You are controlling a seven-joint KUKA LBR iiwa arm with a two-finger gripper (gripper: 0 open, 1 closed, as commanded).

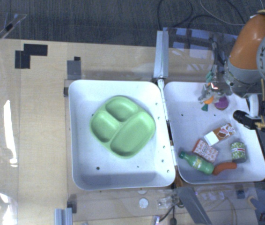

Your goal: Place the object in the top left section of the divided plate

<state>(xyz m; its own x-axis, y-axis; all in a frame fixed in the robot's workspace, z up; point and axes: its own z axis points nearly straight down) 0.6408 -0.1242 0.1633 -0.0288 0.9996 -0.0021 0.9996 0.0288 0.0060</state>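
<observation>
left bin [123,184]: its near rim sits closest to the camera, and it holds just the green plate
right bin [184,102]: all the loose stuff lives here, mostly along the near and right sides
arm [254,41]: reaching in over the right bin's far right corner
divided plate [123,125]: middle of the left bin and turned at an angle, with one big section toward the near side and two small ones toward the far and left sides
green bottle [196,161]: lying flat near the right bin's near edge, with a red sausage-looking thing [224,167] just beside its base
green can [238,151]: upright-ish, near the right edge
snack box [205,149], white block [211,138], small carton [225,131]: clustered mid-bin, close together
gripper [213,86]: low over the far edge of the right bin, honestly can't tell if it's open or closed on anything
task object: my guess is the little orange piece [208,100] right under the gripper, touching or nearly touching a purple piece [221,103]
what could go wrong: those two are so close that a grab might take the wrong one or knock both away. With the plate rotated, "top left" is fuzzy, so a drop could land in the neighbouring small section.
</observation>
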